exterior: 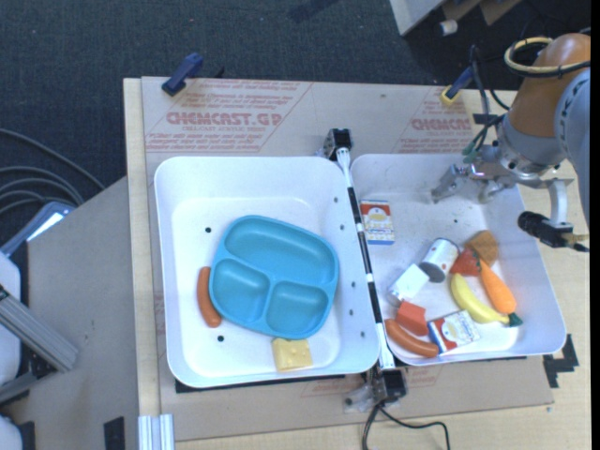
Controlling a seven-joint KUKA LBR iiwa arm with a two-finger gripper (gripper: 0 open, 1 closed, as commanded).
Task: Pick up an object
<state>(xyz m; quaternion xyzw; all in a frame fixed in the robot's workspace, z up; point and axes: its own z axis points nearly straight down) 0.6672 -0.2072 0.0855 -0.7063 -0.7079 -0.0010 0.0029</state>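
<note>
My gripper (464,186) hangs over the far part of the right bin (412,178), its fingers spread open with nothing between them. Below it, toward the bin's near side, lie a silver can (439,255), a white box (409,281), a banana (472,300), a carrot (497,289) and a brown piece (485,245). A small red and white carton (376,221) rests by the divider, left of the gripper. A hot dog (411,338) and another small carton (456,330) sit at the near edge.
The left bin (178,251) holds a blue divided plate (272,276), a sausage (208,297) at its left and a cheese wedge (292,353) in front. Blue clamps (182,73) grip the board's far edge. Cables lie off the bench at left.
</note>
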